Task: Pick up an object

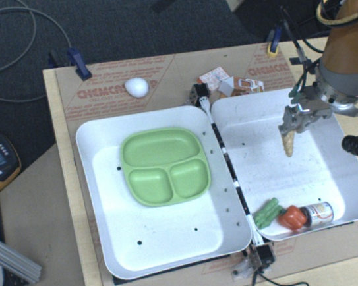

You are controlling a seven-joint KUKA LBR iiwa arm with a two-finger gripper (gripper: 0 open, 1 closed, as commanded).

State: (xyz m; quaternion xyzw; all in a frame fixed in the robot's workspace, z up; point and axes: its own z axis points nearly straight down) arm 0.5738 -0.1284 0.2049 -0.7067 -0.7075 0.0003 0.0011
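My gripper [293, 122] hangs over the right bin [343, 168], near its far middle. A small tan, cone-like piece [289, 144] points down from between the fingers, and the gripper is shut on its top end. It seems to hang just above the bin floor. In the bin's near left corner lie a green vegetable-like item [267, 213], a red one [291, 218] and a small bottle [320, 212].
The left bin [115, 248] holds a green divided plate [165, 164]. Behind the bins a white egg-like ball [136, 87] and some small wrappers [223, 82] lie on the bench. Blue clamps [78, 63] grip the board's far edge. The arm's wrist [347, 60] stands over the right bin's far right corner.
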